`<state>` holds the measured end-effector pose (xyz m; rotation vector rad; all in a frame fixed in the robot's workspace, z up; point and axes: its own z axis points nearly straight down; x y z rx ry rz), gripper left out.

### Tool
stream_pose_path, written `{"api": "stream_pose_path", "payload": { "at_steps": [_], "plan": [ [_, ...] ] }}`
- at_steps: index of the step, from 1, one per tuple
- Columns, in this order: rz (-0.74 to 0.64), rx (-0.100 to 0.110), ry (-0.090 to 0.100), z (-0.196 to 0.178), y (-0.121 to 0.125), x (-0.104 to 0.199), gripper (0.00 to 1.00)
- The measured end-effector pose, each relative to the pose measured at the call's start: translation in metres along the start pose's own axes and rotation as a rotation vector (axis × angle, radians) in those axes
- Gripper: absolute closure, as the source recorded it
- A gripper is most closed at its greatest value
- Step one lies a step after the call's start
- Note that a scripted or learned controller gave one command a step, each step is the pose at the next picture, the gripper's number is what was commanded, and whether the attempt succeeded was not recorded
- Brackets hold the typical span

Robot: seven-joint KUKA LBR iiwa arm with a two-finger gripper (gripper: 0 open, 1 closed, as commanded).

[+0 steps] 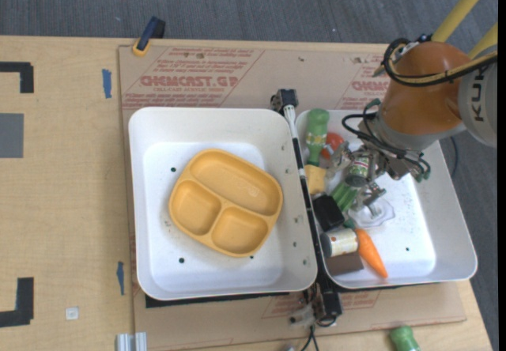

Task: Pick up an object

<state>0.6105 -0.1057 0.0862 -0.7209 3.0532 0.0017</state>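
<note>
A yellow divided plate (225, 202) sits in the left bin (150, 262). Along the right bin's (443, 254) near-left side lie a green bottle (317, 134), a black block (326, 212), a small can (341, 243) and an orange carrot (371, 254). The gripper (368, 183) hangs low over this clutter; I cannot tell its opening.

Yellow divided tray (225, 201) in left bin (150, 207); arm (423, 96) over cluttered right bin (447, 250).

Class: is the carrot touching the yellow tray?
Apart. The camera view shows the carrot in the right bin and the yellow tray in the left bin.
</note>
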Motion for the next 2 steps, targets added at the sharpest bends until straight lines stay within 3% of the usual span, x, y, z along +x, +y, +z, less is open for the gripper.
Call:
{"api": "stream_pose_path", "payload": {
  "at_steps": [1, 2],
  "plan": [
    [0.004, 0.002, -0.007, -0.011, -0.001, -0.002, 1.00],
    [-0.347, 0.000, 0.000, -0.099, 0.074, 0.021, 1.00]
  ]
}}
